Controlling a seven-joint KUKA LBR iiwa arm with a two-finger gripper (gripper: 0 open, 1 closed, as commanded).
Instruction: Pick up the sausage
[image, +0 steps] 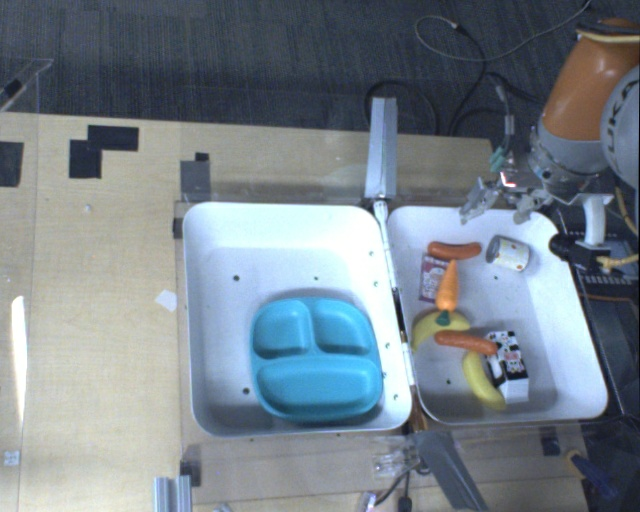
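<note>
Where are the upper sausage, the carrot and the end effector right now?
upper sausage (454, 249): camera view, middle of its length.
carrot (448, 287): camera view, middle of the orange body.
end effector (502, 201): camera view, midway between the fingertips, above the right bin's far edge.

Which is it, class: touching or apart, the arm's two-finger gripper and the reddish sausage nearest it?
Apart. Camera view shows white bin floor between the gripper and the sausage.

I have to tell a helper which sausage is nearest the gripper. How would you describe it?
Look in the right-hand white bin, at its far end. The sausage lies crosswise there, just above the upright carrot. Unlike the second sausage, it does not rest on the banana.
</note>
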